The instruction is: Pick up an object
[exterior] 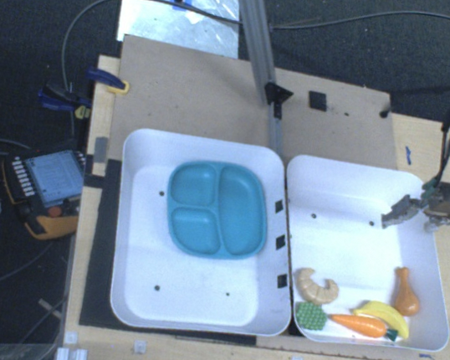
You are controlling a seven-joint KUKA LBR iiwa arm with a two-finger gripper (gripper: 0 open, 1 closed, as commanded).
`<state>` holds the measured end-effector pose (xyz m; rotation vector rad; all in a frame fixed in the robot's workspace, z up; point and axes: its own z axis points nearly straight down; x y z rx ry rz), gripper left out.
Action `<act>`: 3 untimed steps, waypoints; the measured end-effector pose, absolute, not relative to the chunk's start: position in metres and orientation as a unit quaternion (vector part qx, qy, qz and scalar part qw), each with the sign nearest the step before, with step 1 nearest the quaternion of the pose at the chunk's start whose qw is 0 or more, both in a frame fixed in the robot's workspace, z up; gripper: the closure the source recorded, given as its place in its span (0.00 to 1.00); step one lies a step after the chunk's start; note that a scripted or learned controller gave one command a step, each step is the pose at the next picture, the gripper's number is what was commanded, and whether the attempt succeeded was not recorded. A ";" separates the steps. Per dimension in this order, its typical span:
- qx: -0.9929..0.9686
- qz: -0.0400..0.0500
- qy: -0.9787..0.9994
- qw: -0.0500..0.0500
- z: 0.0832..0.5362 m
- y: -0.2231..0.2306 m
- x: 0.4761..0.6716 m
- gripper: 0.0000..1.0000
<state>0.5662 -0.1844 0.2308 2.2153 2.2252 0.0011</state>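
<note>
- The right bin holds the toy foods, all bunched in its near right corner.
- The carrot lies flat with its long axis nearly left to right along the near wall; the orange tip points left and the green stub end points right.
- The banana lies just behind the carrot and touches it, curving roughly left to right toward the bin's right corner.
- The drumstick lies on a slant beside the right wall, its thin end pointing up and left, its fat end down and right, close to the banana.
- The croissant curls left of the banana, its open side facing the near wall.
- A green round piece sits just below the croissant, hard against the near wall and just left of the carrot's tip.
- The tool hangs over the far right part of the right bin, well apart from the food; whether its fingers are open or closed cannot be told, and nothing shows between them.
- The left bin carries a blue divided plate with three compartments.
- The carrot is hemmed in by the near wall, the banana and the green piece.
- On the surface behind the bins a grey pole runs up and away.
</note>
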 end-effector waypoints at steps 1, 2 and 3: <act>0.707 -0.001 0.708 0.000 0.187 -0.184 0.560 0.00; 0.707 -0.001 0.707 -0.001 0.135 -0.190 0.567 0.00; 0.707 0.001 0.707 0.002 0.087 -0.191 0.569 0.00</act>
